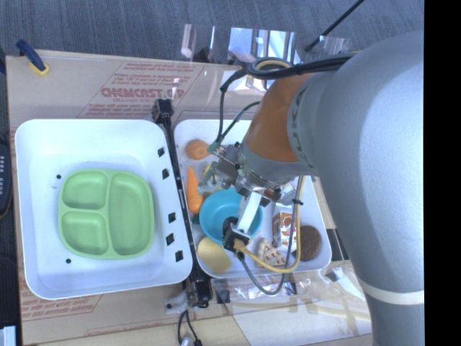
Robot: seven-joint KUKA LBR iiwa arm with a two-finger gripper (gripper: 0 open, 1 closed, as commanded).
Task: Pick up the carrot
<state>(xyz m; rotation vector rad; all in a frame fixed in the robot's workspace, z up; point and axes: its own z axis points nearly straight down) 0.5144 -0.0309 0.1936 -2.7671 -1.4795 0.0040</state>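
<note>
Along the near rim of the right bin [204, 130], a pale yellow round thing [212, 254] is sitting, with a brown disc [310, 242] toward the right corner. Just beyond, a blue bowl [218, 216] is crowding the carrot [193, 190], which is lying lengthwise against the bin's left wall, leaving little room either side. The arm [288, 132] is hanging over the bin's middle; whether the jaws are wide or narrow cannot be told. Farther back, an orange ball [197, 149] is resting near the far left corner. The left bin [29, 193] is holding a green divided plate [108, 213] with bare floor around it.

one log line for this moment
arm over right bin | carrot lying by its left wall, not held | blue bowl beside carrot
</note>
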